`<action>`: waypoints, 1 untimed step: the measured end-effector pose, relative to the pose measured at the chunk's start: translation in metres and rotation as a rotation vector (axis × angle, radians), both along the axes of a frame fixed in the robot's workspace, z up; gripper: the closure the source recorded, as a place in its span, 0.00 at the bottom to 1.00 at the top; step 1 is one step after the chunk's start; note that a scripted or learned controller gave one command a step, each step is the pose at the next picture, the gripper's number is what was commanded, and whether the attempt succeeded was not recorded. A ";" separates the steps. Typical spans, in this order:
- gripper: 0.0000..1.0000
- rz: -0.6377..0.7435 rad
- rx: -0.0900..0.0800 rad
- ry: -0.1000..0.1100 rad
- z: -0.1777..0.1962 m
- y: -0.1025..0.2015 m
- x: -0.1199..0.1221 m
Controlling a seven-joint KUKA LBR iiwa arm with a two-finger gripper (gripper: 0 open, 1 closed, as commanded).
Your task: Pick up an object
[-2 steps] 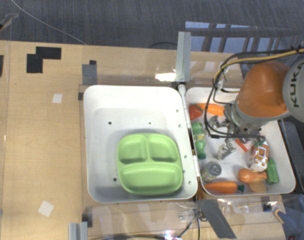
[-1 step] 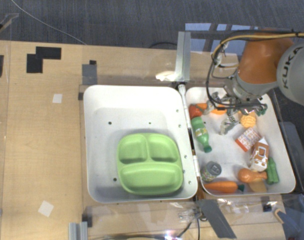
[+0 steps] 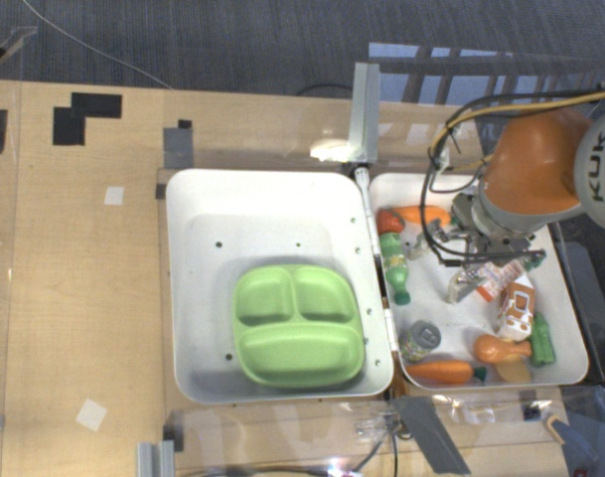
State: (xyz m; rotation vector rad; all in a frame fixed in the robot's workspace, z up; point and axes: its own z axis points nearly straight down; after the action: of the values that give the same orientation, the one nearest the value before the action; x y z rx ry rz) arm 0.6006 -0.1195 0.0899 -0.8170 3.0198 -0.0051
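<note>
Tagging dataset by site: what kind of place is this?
Probably a robotics lab bin-picking cell, not a home: two white bins fixed side by side on a wooden bench, toy food and a green divided plate, the KUKA arm reaching in, carpet behind.

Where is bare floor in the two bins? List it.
Left bin: open white floor behind the green divided plate up to the back wall, plus a strip along its left side. Right bin: crowded; a small bare patch sits between the green bottle, the round tin and the gripper.
</note>
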 end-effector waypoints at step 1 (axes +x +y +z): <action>0.00 -0.177 -0.005 0.025 -0.001 0.028 0.066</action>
State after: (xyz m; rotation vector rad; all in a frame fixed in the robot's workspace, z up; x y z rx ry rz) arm 0.6670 -0.0916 0.0887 -0.5512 3.1059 -0.0047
